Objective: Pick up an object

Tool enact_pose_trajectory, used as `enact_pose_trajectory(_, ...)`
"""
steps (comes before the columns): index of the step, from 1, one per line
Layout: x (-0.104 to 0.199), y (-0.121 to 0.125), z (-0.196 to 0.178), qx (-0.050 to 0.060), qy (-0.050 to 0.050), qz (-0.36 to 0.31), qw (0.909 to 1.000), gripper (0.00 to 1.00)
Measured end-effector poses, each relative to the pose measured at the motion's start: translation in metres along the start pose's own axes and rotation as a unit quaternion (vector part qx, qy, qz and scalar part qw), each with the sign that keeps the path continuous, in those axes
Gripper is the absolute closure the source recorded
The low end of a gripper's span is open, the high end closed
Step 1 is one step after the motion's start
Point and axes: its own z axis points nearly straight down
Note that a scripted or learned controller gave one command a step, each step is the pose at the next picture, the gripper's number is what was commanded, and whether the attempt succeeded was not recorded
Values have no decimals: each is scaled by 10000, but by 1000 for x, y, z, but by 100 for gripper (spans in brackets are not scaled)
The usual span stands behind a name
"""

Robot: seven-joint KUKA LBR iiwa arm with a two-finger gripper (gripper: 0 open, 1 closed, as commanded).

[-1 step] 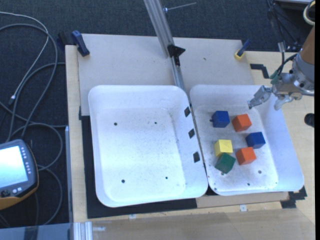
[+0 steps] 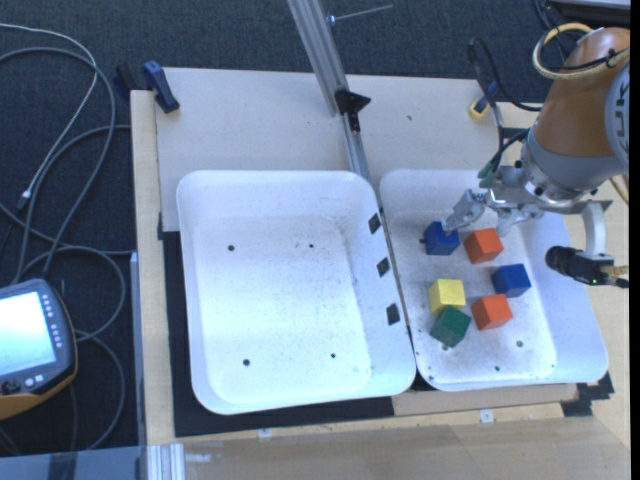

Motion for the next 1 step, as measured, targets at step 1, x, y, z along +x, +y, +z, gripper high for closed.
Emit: enact_pose_trajectory(1, 23, 45, 97, 8, -16, 17, 10000, 0)
